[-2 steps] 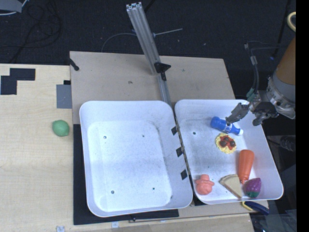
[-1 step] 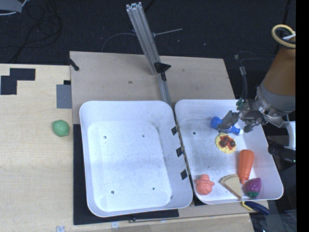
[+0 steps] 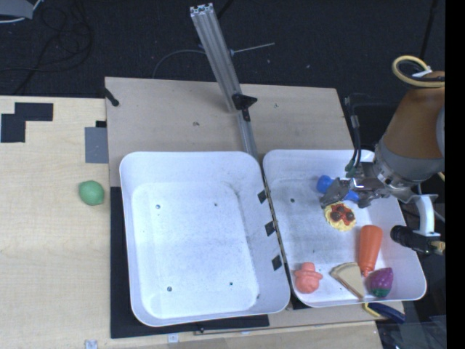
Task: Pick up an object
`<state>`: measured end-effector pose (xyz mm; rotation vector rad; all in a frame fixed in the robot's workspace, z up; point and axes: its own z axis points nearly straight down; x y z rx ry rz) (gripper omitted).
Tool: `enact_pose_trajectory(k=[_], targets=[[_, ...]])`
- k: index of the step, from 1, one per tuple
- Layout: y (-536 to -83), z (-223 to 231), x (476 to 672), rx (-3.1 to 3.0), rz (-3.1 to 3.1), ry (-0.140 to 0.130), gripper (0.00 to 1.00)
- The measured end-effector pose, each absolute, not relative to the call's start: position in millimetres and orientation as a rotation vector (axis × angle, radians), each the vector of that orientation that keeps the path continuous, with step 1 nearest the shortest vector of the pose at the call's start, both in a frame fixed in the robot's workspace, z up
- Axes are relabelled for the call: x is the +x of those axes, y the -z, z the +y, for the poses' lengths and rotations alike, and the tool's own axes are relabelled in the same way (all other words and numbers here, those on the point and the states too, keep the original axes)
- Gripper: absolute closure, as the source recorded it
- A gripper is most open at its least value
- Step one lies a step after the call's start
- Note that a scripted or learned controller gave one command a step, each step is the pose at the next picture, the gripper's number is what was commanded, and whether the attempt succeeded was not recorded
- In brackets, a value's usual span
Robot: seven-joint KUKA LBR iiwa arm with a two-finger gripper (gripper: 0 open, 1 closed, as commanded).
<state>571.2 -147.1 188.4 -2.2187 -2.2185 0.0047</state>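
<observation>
Claw (image 3: pixel 347 193) shown low in right bin (image 3: pixel 290 167) above yellow toy (image 3: pixel 341 216), beside blue obj. (image 3: pixel 325 184); claw state can't be told; nothing seen lifted, pick judged outstanding.

Matt white plastic bins (image 3: pixel 145 167)

Left bin (image 3: pixel 138 173) open for passage, right bin (image 3: pixel 290 167) crowded along its near and right side by toys (image 3: pixel 369 247)
</observation>
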Motion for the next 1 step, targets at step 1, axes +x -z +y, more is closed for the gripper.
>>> enact_pose_trajectory(k=[1], targets=[[-145.4,-149.8,570.4,-2.218,-2.219,-0.004,0.00]])
